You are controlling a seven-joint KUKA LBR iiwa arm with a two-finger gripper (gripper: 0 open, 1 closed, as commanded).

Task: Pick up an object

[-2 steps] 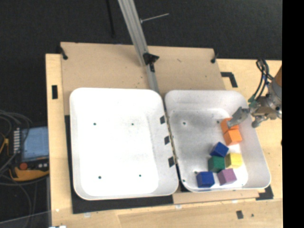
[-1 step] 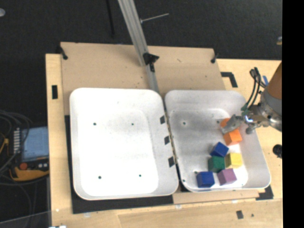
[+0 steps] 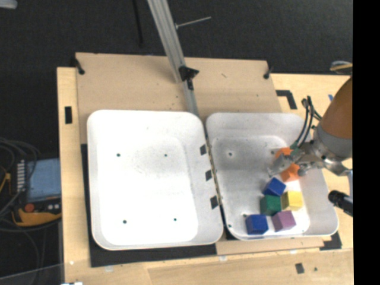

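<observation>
- We saw the small orange cube [image 3: 290, 173] in the right white bin [image 3: 249, 135], near its right side, directly under the jaws.
- The gripper [image 3: 289, 161] hung low over that cube; we could not tell whether the jaws were spread, pressed together or pinching anything.
- Just below the orange cube lay a tight cluster: a blue block [image 3: 275, 187], a yellow block [image 3: 293, 200], a green block [image 3: 271, 205], a purple block [image 3: 284, 220] and a second blue block [image 3: 256, 224] nearest the bin's front edge.
- The grey arm with its orange band [image 3: 339, 114] reached in from the right.
- The left white bin [image 3: 145, 177] sat just beside the right one on the pale wooden table [image 3: 172, 76].
</observation>
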